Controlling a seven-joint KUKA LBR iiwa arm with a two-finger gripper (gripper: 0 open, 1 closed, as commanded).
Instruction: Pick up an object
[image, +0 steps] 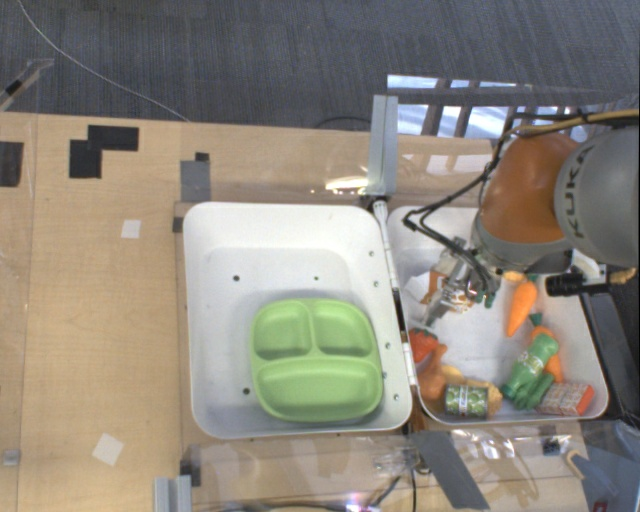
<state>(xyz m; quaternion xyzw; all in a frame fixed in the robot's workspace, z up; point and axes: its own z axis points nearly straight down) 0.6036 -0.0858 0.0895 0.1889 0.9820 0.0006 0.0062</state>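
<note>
Objects for picking lie clustered in the right-hand white bin (592, 330), toward its near and right side: an orange carrot (520, 304) lying tilted just below the arm's wrist, a green bottle-shaped toy (532, 368) beside it, a small green can (466, 400) lying on its side near the bin's front wall, a reddish-brown box (566, 398) in the front right corner, and a red and orange piece (426, 352) against the bin's left wall, its exact shape too small to tell. The gripper (452, 292) hangs over the middle of this bin, to the left of the carrot and above the red piece, pointing down and toward the left; nothing can be seen held in it, and how wide it stands cannot be told from this angle. The left-hand white bin (215, 300) holds a light green divided plate (315, 360) with three compartments, sitting toward the front. Both bins rest side by side on a pale wooden bench (90, 330) marked with black squares near its far left; dark grey carpet (250, 50) lies beyond. The arm (560, 190) reaches in from the right, its orange band and grey housing bulking above the far right corner of the right bin, with black cable looping along the wrist.
</note>
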